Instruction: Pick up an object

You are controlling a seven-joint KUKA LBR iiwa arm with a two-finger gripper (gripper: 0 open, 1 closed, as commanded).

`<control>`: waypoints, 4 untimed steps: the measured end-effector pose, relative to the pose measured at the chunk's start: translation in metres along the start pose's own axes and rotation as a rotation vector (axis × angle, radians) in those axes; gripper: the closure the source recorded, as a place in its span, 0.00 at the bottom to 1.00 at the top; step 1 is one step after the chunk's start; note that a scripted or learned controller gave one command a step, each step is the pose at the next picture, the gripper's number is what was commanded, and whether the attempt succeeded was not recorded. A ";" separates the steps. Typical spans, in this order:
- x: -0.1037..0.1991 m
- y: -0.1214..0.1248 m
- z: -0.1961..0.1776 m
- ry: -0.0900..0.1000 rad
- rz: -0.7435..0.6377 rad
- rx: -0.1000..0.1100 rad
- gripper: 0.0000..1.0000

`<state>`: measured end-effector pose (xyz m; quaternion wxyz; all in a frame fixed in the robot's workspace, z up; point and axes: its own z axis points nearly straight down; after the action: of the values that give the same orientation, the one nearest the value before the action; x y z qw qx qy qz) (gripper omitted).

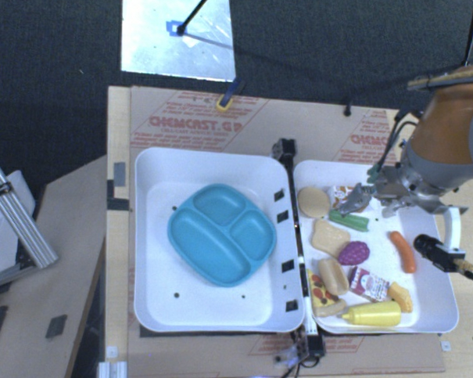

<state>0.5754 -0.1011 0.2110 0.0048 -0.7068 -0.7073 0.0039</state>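
White plastic makes up the two shallow bins, side by side on the bench: the left bin (152, 243) carries one blue divided plate (221, 234), and the right bin (435, 310) carries the toy food. The grey arm (450, 135) with its orange band comes in from the right and hangs over the far end of the right bin, its gripper (353, 200) low over the toys near the green piece; the fingertips blur together, so I cannot tell how wide the claw stands or whether anything is in it. Going down in size, the toys count one each: a yellow squeeze bottle (372, 312) lying along the near wall with its long axis left to right, a tan bread slice (329, 237), a round beige bun (314, 202), a pizza slice (320, 292), a red packet (368, 283), an orange sausage (402, 251) with its long axis running from far-left to near-right, a green piece (349, 220) lying nearly crosswise just under the gripper, and a purple lump (354, 252), possibly grapes.
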 end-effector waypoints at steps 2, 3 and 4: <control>0.002 0.013 0.047 -0.001 -0.001 -0.013 0.00; -0.001 0.012 0.109 -0.001 0.000 -0.011 0.00; -0.001 0.014 0.125 -0.001 0.000 -0.014 0.00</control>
<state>0.5879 -0.1018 0.0863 -0.0003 -0.7067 -0.7075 -0.0007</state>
